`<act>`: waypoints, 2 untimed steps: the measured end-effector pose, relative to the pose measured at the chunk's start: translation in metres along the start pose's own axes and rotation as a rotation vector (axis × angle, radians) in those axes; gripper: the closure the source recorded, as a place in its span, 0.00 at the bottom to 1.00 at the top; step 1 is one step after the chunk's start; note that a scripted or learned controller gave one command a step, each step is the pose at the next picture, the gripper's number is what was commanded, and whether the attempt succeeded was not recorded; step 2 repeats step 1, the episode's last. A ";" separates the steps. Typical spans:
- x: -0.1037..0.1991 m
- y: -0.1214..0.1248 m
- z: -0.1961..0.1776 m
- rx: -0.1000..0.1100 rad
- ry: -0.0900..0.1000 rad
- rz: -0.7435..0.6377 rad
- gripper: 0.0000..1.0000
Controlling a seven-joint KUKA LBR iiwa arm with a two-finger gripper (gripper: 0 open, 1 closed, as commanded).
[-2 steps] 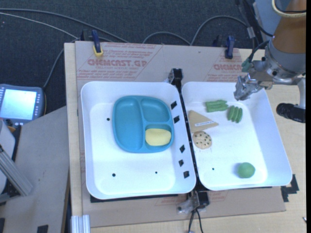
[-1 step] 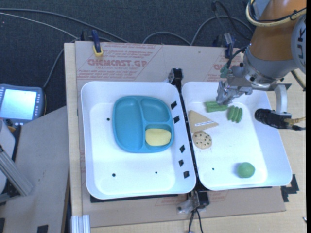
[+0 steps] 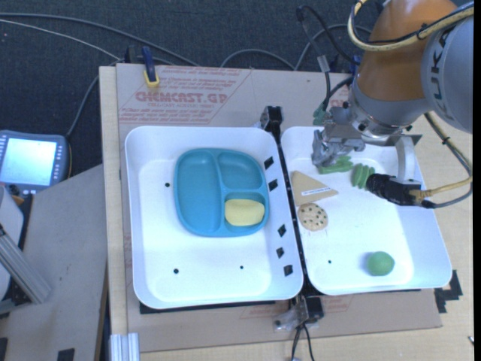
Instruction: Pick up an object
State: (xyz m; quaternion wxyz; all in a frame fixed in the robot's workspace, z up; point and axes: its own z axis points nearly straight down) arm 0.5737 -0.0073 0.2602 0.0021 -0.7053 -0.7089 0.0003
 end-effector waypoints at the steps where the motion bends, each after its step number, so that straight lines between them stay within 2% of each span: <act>1: 0.061 0.004 0.011 0.000 0.001 -0.002 1.00; 2: 0.061 0.004 0.011 0.000 0.001 -0.002 1.00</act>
